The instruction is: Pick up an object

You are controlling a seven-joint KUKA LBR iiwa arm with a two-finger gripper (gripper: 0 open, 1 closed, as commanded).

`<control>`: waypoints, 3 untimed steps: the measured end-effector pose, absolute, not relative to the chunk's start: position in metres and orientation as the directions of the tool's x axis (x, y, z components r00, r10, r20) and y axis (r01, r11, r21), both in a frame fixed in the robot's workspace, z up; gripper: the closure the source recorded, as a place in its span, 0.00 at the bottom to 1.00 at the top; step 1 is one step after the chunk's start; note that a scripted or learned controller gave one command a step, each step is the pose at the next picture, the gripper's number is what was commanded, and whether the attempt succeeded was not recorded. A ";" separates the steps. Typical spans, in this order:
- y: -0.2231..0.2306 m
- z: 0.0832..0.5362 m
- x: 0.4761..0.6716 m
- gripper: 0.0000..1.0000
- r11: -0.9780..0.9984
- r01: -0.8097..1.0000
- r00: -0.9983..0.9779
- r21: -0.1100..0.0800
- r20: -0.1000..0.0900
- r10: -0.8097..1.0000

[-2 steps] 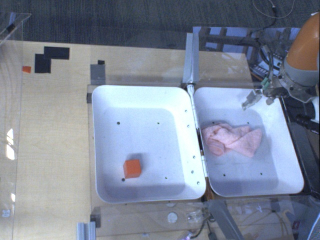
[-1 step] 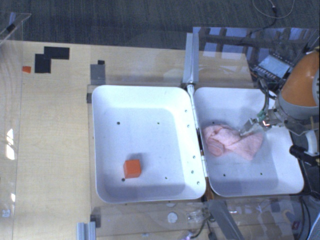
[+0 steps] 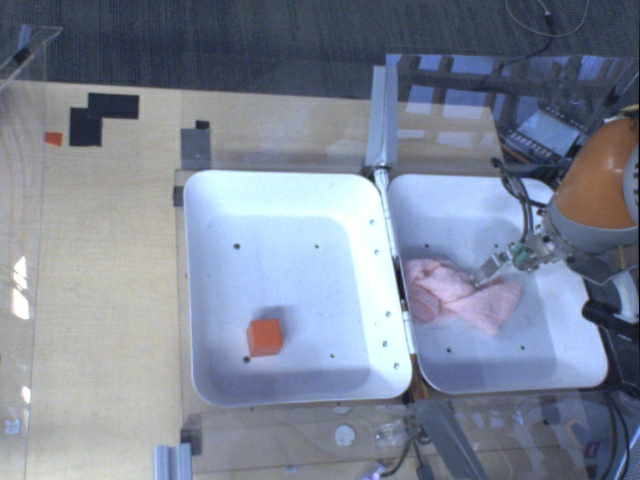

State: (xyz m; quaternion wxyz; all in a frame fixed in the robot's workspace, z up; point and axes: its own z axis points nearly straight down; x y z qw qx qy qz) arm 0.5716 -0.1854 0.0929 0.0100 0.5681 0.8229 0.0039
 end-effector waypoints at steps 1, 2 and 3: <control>-0.168 0.093 0.542 0.00 0.485 0.874 -0.485 0.018 -0.016 0.875; -0.167 0.105 0.545 1.00 0.486 0.873 -0.486 0.025 -0.019 0.874; -0.168 0.105 0.545 0.00 0.486 0.874 -0.486 0.025 -0.019 0.874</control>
